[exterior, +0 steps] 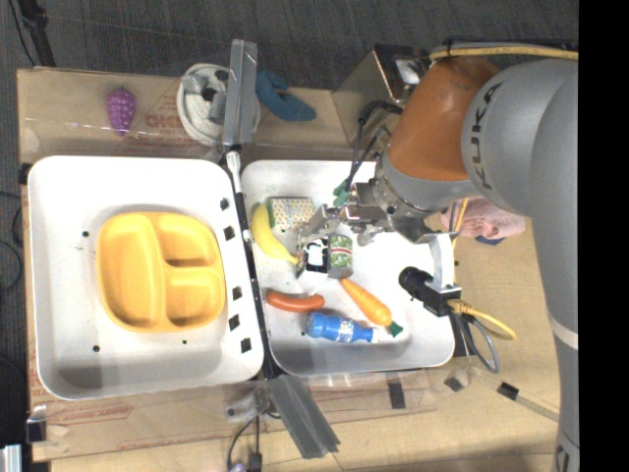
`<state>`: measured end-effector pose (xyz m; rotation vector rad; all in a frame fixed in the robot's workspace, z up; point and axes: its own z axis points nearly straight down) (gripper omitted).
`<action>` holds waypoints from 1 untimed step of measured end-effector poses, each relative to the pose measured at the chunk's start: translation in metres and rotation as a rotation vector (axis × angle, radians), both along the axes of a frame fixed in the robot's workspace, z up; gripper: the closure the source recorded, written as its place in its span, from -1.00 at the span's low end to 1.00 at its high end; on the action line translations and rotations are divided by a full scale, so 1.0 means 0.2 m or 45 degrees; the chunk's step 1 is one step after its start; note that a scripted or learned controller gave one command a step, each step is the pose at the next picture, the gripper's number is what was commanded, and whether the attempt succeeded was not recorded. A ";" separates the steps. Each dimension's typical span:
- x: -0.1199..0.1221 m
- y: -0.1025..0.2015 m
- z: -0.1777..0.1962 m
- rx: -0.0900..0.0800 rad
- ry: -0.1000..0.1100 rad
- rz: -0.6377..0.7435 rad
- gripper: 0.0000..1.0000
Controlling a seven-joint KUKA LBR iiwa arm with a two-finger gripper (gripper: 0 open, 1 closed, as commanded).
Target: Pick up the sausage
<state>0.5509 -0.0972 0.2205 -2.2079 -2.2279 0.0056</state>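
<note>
The arm reached in from the right, its orange band showing above the wrist, and the end effector [316, 234] hung over the upper middle of the right bin [423, 352]. I could not tell from where I stood how it was set, nor whether it had hold of anything; its dark metal parts blurred together above a small green can [340, 254] and close to a banana [265, 236].

The sausage [294, 302] lay flat on the floor of the right bin, toward its lower left, apart from the end effector and just below the banana's lower tip.

Counting what was in that bin: one sausage, one banana, one carrot [368, 303] lying at a slant beside the sausage's right end, one blue bottle [339, 329] on its side just below both, one green can, and one small speckled block [290, 210] near the banana's top.

The left bin [59, 362] held one yellow divided tray [160, 268] with three compartments.

On the tabletop [69, 116] behind the bins sat one purple grape bunch [121, 109], one white coil [204, 101], and one blue item [283, 99].
</note>
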 end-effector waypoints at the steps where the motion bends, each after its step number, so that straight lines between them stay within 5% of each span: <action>1: -0.22 -0.09 -0.61 0.000 0.000 -0.128 -1.00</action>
